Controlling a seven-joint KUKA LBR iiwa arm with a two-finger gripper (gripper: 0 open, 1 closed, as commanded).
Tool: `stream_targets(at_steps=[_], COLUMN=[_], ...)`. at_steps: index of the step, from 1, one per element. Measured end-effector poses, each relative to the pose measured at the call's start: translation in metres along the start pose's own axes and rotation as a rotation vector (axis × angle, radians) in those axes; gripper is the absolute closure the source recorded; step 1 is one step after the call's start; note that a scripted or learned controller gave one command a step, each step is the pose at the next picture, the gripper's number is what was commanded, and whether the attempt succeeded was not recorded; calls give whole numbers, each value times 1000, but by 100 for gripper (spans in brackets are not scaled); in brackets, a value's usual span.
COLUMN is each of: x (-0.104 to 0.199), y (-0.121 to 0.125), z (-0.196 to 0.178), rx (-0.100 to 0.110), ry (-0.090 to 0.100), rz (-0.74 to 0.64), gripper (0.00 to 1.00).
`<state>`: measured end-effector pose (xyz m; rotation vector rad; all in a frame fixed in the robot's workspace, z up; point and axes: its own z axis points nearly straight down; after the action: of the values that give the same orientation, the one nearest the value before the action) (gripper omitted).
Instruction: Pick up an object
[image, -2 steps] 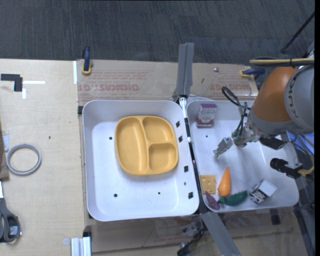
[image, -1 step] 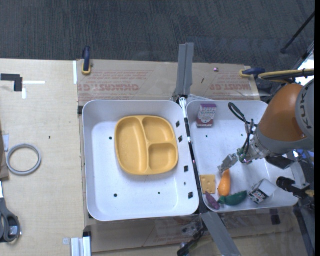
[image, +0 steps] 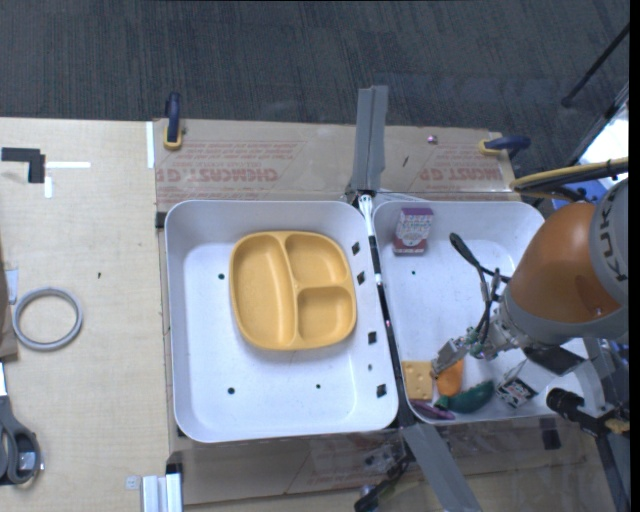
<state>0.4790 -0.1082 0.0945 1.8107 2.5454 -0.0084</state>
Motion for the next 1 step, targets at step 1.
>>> stream_targets(at_steps=[1], x=[4], y=[2], z=[-8], rx=[2], ry=[10], rz=[-2], gripper=[100])
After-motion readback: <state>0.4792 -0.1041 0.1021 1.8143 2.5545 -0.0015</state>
